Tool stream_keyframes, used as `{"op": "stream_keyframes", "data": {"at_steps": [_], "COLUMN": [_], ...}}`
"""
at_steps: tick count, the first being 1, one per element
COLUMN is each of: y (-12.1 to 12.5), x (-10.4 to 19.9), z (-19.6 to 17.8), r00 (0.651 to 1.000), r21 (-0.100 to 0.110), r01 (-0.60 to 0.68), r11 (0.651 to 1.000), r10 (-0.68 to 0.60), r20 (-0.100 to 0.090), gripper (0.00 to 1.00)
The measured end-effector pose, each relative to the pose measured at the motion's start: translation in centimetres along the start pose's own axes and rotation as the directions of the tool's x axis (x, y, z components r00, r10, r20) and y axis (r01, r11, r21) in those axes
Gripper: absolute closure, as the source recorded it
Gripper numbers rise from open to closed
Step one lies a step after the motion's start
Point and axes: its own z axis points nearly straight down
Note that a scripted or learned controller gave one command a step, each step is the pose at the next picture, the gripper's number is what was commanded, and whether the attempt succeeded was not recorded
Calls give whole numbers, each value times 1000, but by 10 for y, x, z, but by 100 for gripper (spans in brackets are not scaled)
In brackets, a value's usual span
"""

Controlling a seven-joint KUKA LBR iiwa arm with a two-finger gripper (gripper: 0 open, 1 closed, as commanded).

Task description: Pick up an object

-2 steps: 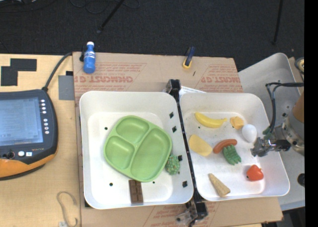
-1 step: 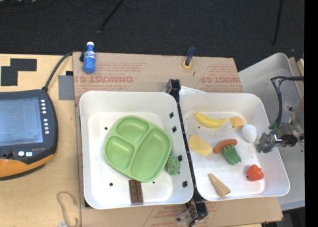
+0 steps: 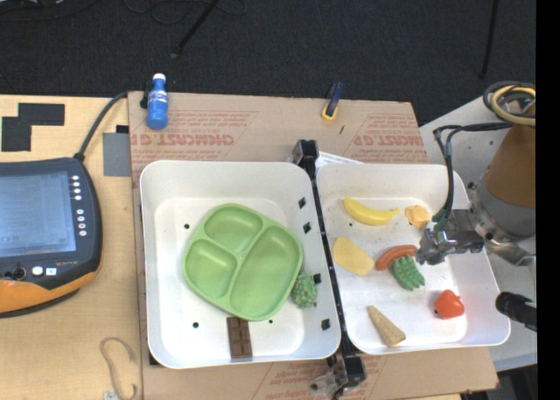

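The right bin (image 3: 472, 337) holds a yellow banana (image 3: 371, 212), a small orange-yellow piece (image 3: 417, 214), a yellow wedge (image 3: 353, 256), a red-orange sausage (image 3: 395, 256), a green broccoli-like piece (image 3: 408, 273), a red tomato (image 3: 449, 304) and a tan cone (image 3: 385, 326). My gripper (image 3: 435, 248) reaches in from the right and sits low over the bin, just right of the sausage and above the green piece. Nothing is visibly between its fingers.
The left bin (image 3: 162, 214) holds a green divided plate (image 3: 243, 260), a green leafy piece (image 3: 304, 291) at its right edge and a brown block (image 3: 239, 338) near the front. A tablet (image 3: 44, 223) lies left of the bins. A blue bottle (image 3: 157, 102) stands behind.
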Motion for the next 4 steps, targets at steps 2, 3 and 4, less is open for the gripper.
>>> {"op": "stream_keyframes", "data": {"at_steps": [2,3,4], "y": [10,0,5], "x": [82,83,83], "z": [-4,-8,11], "r00": [1000,1000,1000], "r21": [-1,1,3], "r01": [-2,-5,-7], "r11": [1000,1000,1000], "r10": [2,5,7], "r20": [2,2,4], "gripper": [100,100,100]}}
